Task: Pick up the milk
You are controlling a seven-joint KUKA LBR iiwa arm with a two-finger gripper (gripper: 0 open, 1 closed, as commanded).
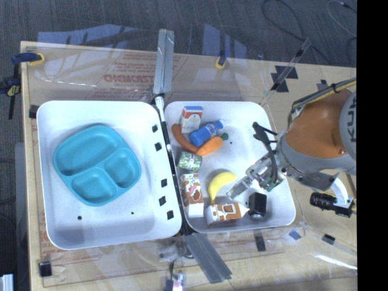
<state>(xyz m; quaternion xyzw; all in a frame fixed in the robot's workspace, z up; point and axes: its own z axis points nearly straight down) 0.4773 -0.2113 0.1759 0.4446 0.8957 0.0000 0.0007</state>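
Camera view showed the end effector [242,188] low in the right bin [274,218], beside the lemon [220,182]; whether it was spread or pressed together could not be told. The milk [227,212] lay on its side at the bin's lower edge, ungrasped. The approach seemed in hand; the next move called for settling over the carton and closing.

Fingers [242,188] perhaps touching lemon [220,183]
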